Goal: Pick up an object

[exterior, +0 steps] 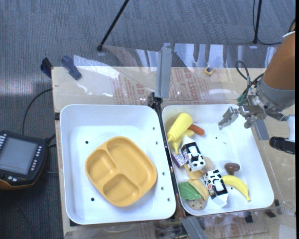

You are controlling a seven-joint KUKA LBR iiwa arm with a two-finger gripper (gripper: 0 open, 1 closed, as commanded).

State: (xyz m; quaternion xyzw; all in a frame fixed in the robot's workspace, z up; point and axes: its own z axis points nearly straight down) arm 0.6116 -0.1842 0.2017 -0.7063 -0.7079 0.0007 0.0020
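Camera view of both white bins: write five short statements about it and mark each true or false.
1. The yellow three-compartment plastic plate lies in the left white bin. True.
2. The yellow banana lies on that plate. False: it lies in the right white bin.
3. The gripper holds the yellow squeeze bottle. False: nothing is between its fingers, and the bottle lies in the bin.
4. The gripper is over the right bin's far right part. True.
5. Two black-and-white cow-print cartons lie in the left bin. False: right bin.
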